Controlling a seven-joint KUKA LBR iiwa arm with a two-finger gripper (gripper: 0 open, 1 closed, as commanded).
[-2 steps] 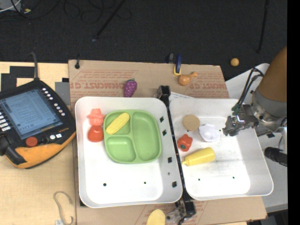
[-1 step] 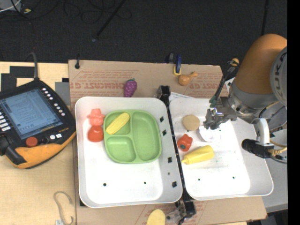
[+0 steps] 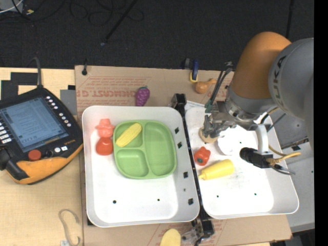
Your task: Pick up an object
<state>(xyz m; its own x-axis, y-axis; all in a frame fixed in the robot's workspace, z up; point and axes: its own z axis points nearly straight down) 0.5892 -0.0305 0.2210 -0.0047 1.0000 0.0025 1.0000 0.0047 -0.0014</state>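
Gripper [image 3: 210, 131] lowered over tan object [image 3: 207, 136], centre-right of frame, upper left of right bin [image 3: 287, 199]. Finger opening: cannot tell. Risk: off-centre closure nudging object aside, or contact with red pepper [image 3: 202, 155] just below.

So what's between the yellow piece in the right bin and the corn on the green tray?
In the camera view, the red toy and the bins' divider lie between the yellow piece and the corn.
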